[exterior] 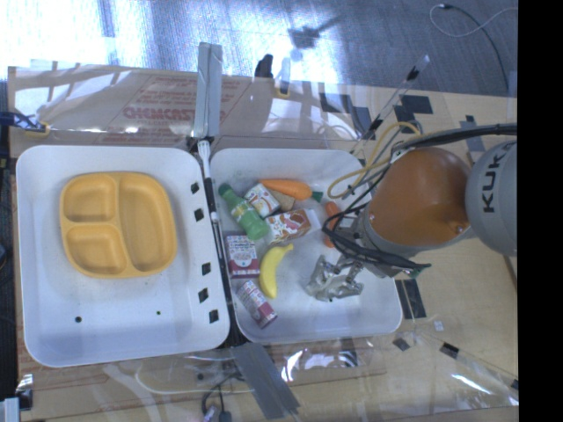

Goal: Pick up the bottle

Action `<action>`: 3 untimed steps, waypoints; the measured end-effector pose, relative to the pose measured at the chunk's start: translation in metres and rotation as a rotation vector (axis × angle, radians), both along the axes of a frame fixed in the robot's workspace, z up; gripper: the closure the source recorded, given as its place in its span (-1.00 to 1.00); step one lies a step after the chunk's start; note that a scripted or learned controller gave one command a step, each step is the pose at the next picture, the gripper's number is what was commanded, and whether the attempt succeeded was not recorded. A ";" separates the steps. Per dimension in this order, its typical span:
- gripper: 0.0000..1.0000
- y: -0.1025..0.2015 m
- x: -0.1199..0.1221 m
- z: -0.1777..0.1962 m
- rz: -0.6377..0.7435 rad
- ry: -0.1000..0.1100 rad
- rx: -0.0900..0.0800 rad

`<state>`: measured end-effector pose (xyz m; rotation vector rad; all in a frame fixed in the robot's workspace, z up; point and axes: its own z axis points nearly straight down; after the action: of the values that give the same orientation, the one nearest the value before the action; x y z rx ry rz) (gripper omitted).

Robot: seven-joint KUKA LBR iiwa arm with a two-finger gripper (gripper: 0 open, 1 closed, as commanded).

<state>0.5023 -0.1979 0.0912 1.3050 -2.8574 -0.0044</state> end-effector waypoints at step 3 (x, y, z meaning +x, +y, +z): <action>1.00 -0.010 -0.026 0.000 0.975 -0.003 0.002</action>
<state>0.4767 -0.2083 0.0909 2.4931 -1.9142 -0.0054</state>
